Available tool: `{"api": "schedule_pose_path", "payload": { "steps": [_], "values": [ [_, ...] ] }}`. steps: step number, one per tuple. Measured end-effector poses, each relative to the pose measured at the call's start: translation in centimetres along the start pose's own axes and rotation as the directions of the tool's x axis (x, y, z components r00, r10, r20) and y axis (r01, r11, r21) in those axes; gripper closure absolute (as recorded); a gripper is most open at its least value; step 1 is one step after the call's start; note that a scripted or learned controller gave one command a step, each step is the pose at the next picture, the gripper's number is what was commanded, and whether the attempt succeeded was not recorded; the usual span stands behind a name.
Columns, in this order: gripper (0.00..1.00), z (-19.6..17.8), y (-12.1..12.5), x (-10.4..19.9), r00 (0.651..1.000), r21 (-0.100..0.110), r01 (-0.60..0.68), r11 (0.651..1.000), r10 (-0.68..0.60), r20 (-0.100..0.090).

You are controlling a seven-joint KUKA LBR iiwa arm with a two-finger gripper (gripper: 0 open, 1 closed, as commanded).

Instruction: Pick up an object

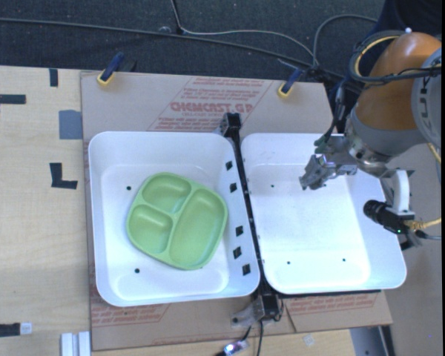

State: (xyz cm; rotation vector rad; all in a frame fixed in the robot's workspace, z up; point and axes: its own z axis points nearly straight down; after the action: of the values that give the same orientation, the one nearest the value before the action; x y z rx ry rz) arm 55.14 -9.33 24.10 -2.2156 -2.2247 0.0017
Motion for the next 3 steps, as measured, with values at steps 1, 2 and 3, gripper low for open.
{"api": "schedule_pose_path", "payload": {
  "steps": [1, 2, 3],
  "values": [
    [1.00, 0.4, 0.5, 5.4, 1.000, 0.000, 0.002, 1.000, -0.002, 0.000],
    [1.00, 1.2, -0.6, 9.6, 1.000, 0.001, 0.000, 1.000, 0.000, 0.000],
    [1.00, 1.0, -1.3, 14.0, 1.000, 0.000, 0.002, 1.000, -0.002, -0.001]
  ]
}}
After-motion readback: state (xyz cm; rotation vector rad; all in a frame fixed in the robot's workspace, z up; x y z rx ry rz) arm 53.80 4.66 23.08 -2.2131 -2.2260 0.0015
